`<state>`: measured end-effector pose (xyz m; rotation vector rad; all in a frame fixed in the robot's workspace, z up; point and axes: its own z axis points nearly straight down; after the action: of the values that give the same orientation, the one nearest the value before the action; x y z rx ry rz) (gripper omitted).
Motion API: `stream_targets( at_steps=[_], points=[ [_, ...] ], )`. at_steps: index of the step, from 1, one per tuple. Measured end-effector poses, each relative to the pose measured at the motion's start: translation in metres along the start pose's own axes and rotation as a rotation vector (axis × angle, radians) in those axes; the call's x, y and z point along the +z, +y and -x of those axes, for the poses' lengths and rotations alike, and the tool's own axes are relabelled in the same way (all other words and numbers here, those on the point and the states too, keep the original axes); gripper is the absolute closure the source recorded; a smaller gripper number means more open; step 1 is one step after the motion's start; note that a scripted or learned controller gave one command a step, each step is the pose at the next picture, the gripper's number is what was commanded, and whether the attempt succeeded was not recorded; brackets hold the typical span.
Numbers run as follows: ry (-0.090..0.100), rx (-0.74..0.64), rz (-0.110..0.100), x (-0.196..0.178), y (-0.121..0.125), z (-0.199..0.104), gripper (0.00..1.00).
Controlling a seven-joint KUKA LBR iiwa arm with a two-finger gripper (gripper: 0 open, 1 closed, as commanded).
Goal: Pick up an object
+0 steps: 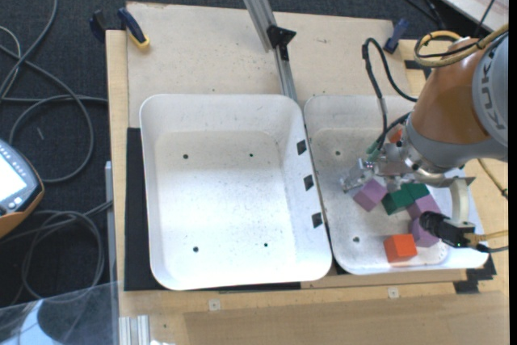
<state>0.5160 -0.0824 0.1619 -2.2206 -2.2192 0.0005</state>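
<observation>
My gripper (356, 177) hangs low in the right bin (343, 103), near its middle, reaching in from the right. Just below and right of it lies a light purple block (370, 195), very close to the gripper tip; whether they touch I cannot tell. A dark green block (404, 199) sits right of the purple one, partly under the wrist. Toward the bin's front corner rest a second purple block (423, 225) and an orange cube (400, 248). Nothing is visibly held.
The left bin (147, 115) is a wide white tray beside the right one. A metal pole (257, 0) slants down to the bins' shared wall. Black cables (380, 73) loop over the right bin's back edge. A yellow-handled clamp (133, 28) grips the board's far left corner.
</observation>
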Motion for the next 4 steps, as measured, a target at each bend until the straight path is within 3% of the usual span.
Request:
stream_targets(
  at_steps=[1,2,3,4],
  points=[
    [-0.001,-0.003,0.001,0.066,0.088,0.015,0.00],
    [-0.002,-0.002,0.003,0.063,0.100,0.028,0.00],
    [0.001,-0.004,-0.002,0.063,0.094,-0.001,0.00],
    [-0.004,0.002,0.003,0.062,0.108,0.048,0.00]
  ],
)
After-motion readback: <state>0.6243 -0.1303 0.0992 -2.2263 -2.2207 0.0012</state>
